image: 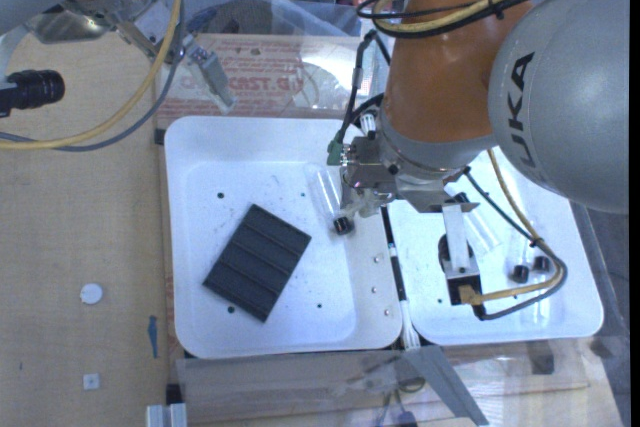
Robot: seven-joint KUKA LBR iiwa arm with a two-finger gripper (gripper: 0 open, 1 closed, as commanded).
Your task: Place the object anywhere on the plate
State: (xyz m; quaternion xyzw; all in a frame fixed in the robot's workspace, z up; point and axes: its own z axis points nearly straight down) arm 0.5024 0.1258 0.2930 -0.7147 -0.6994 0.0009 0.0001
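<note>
Camera view. Noted grey arm (560, 85) reaching in from the right, orange wrist hanging over the seam between left bin (190, 175) and right bin (570, 295), both on the desk (80, 215).

Found end effector (345, 205) under the wrist, low over the right side of the left bin. Cannot tell whether released or clenched: too much hidden by the wrist. Nothing seen gripped.

Logged small dark piece (343, 225) just beneath it, on or near the bin floor. Cannot tell whether loose or part of the tool.

Task's thing, by judgement: black ribbed slab (258, 260), lying flat and askew in the left bin, well apart from the end effector and to its left. Could equally be meant as the plate; cannot tell which.

Risks from here, as judgement:
- Descending at this spot likely to close on nothing, with the slab off to the left.
- Working close to the shared rim (392, 255) risks clipping it.
- Slab low and broad: likely to skid or tip up on one edge under a pinch, not lift.
</note>
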